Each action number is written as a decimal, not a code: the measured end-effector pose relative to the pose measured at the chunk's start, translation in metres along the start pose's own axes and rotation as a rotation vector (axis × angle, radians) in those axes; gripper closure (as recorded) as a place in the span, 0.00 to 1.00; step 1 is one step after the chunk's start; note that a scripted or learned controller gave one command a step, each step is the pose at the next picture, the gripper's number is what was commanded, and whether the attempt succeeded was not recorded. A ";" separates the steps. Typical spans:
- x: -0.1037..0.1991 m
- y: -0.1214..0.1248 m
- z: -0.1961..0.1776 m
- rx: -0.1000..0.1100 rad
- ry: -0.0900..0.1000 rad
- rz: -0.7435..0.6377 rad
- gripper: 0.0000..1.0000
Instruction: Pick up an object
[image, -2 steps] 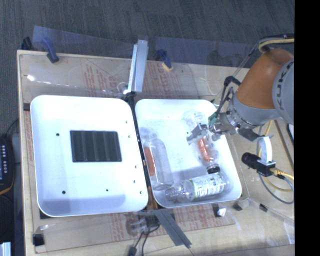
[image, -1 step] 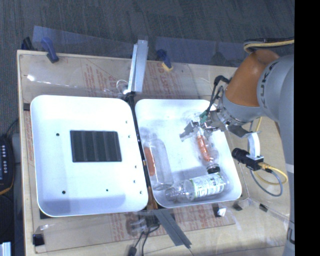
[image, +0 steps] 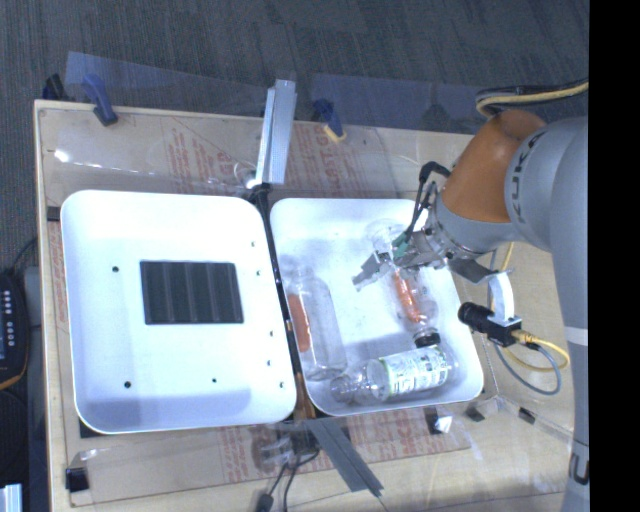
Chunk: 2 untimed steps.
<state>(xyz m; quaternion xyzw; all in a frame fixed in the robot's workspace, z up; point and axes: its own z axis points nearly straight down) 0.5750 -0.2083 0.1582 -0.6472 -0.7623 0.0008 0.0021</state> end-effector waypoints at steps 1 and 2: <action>0.001 -0.008 0.002 0.001 0.000 -0.011 0.00; 0.001 -0.008 0.002 0.001 0.000 -0.010 0.00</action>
